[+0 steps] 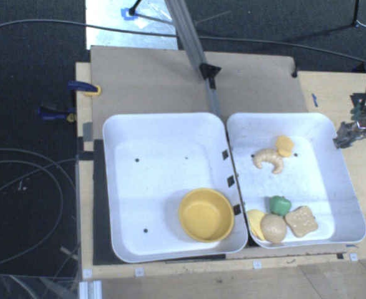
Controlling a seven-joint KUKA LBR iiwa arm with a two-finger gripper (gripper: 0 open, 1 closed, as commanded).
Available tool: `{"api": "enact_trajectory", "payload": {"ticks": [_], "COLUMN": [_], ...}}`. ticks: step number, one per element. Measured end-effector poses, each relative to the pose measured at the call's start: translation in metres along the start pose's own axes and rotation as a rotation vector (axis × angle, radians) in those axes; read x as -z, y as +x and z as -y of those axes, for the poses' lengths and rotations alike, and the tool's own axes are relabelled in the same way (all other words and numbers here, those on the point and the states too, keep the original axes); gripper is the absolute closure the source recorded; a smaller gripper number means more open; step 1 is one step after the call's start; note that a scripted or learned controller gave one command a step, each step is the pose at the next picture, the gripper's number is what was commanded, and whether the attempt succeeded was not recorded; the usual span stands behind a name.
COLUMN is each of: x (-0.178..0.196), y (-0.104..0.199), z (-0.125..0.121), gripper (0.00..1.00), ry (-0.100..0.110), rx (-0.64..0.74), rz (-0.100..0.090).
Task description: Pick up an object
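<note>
target candidates: we are seeing toy food lying in the right bin (pixel 341 167): a croissant (pixel 269 159) and a small yellow piece (pixel 285 146) near the bin's middle, touching or nearly so.
lower cluster: a green pepper (pixel 280 205), a bread slice (pixel 301 221), a round beige piece (pixel 273 228) and a yellow piece (pixel 255 222) are crowding the bin's lower edge, pressed against each other.
left bin (pixel 126 136): it is holding a yellow bowl (pixel 206 214) at its lower right, close to the dividing wall.
gripper (pixel 350 134): it is sitting at the right edge of the frame, over the right bin's outer rim, well apart from every object.
fingers: we cannot tell how far they are opening at this size; nothing is showing between them and they are touching no toy.
step in hand: we are judging this as the approach, nothing picked yet.
how to do it well: we are favouring the croissant, since it is standing freer than the lower cluster; coming straight down over its middle and closing across the narrow width should be avoiding the yellow piece beside it.
risk: in the lower cluster the fingers would likely be nudging neighbours or hitting the bin wall.
</note>
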State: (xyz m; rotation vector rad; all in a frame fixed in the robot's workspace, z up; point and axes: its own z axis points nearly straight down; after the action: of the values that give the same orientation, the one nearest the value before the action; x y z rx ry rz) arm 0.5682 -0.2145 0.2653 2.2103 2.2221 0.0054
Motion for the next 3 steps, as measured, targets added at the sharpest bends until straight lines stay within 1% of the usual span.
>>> {"api": "enact_trajectory", "payload": {"ticks": [1, 2, 3], "x": [-0.010, -0.022, -0.019], "y": [0.060, 0.111, 0.169], "z": [-0.004, -0.008, -0.012], "gripper": [1.00, 1.00, 1.00], "ry": [0.006, 0.006, 0.005], "rx": [0.005, 0.004, 0.005], "rz": [-0.004, -0.003, -0.004]}}
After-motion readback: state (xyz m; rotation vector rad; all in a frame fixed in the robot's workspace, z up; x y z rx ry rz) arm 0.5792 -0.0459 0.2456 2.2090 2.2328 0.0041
